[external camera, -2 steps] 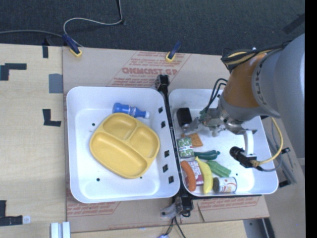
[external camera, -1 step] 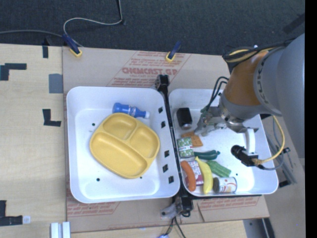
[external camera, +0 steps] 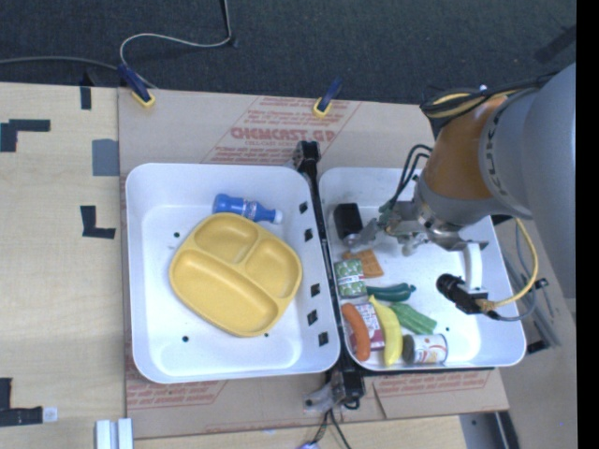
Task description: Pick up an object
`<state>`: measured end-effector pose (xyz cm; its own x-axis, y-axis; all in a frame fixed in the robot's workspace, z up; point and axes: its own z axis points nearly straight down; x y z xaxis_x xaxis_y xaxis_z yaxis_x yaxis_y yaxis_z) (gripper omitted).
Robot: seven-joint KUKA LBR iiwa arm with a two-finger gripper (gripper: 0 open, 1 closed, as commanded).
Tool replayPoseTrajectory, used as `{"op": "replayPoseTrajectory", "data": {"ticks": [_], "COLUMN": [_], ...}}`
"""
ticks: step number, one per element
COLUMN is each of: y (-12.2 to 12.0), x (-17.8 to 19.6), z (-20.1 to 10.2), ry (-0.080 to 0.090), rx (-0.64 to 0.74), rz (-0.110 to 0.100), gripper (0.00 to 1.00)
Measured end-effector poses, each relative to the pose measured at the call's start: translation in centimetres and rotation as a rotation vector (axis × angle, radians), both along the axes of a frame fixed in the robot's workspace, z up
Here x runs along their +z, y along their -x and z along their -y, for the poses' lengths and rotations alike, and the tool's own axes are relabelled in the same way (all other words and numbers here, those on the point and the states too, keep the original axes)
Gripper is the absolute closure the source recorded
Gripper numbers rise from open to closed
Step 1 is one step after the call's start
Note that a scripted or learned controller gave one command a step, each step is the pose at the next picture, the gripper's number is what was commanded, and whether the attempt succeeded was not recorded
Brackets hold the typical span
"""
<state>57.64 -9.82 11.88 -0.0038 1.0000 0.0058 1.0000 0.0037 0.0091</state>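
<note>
While the hand (external camera: 367, 238) hangs low in the right bin (external camera: 487, 344), grip state unclear, an orange packet (external camera: 371, 266) lies just beneath.

You've got bright, even overhead light here; the white bins (external camera: 140, 279) almost blow out and shadows under the yellow tray (external camera: 236, 274) stay soft. The whole frame's a bit grainy, and the arm (external camera: 533, 148) looks slightly blurred
</note>
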Motion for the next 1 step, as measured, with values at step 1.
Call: {"op": "replayPoseTrajectory", "data": {"ticks": [1], "y": [-3.26], "x": [-3.37], "z": [-0.41], "ry": [0.005], "rx": [-0.002], "rz": [-0.009], "gripper": [0.0]}}
